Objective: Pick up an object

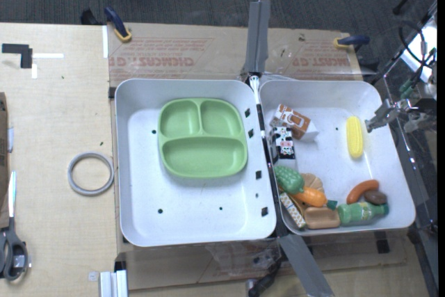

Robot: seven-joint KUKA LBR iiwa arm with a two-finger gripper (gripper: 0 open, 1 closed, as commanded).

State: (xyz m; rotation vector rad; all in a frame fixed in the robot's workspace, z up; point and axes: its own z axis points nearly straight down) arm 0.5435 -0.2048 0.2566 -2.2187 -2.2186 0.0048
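Tape ring [91, 173] on the bench [55, 115] at my far left, green divided plate [203, 138] in the left bin [139, 219], toy food heaped in the right bin [327, 97], yellow corn [354, 136] lying apart, hand [379, 120] at the bin's right rim, grip I cannot tell.

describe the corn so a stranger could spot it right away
Look in the right bin, in its right half. The corn lies alone on bare white floor, above the pile of toy food along the bottom edge. It is the only plain yellow, upright cob shape.
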